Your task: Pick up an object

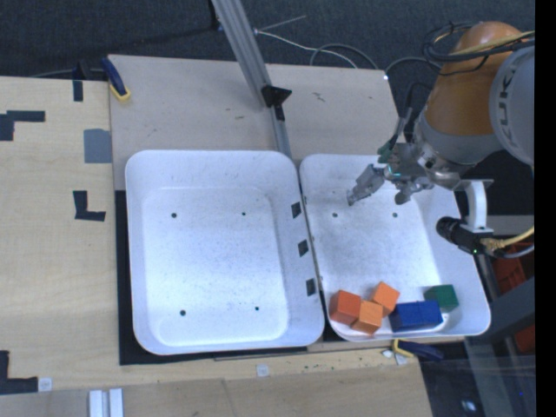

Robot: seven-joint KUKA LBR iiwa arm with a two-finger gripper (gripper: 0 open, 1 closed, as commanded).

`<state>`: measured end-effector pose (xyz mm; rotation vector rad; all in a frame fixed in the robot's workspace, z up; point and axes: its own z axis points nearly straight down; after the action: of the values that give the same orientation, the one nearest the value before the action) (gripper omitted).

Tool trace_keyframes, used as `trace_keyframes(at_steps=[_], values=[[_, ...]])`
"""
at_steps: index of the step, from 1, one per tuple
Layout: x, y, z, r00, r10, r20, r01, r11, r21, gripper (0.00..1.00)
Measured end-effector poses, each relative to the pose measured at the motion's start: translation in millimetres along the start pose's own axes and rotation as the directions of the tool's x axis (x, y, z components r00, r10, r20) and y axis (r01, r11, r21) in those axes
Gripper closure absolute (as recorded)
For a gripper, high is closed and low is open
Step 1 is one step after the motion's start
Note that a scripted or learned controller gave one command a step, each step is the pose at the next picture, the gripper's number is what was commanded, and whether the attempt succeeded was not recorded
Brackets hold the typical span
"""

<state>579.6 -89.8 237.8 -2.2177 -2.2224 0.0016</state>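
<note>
Two shallow white plastic bins [217,168] sit side by side on a pale wooden bench [52,172]. Right bin's lower edge holds three orange cubes [347,305], one blue block [415,315], one green block [444,296]. Metal two-finger gripper [380,191], spread open and holding nothing, hovers at that bin's upper part.

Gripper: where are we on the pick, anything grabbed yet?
Done: nothing lifted yet. The orange blocks, blue block and green block all sit at the near end of the right bin. In hand: the gripper hangs open with nothing between its fingers, over the bin's far end, well away from the blocks. Left: move to a block, descend, close, lift.
</note>
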Motion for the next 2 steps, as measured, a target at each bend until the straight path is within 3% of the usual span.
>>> trace_keyframes(at_steps=[1, 2], values=[[29, 25, -82, 1.0, -0.004, 0.001, 0.004, 1.0, -0.011, 0.0], [-11, 35, -94, 1.0, 0.003, 0.003, -0.003, 1.0, -0.003, 0.0]])
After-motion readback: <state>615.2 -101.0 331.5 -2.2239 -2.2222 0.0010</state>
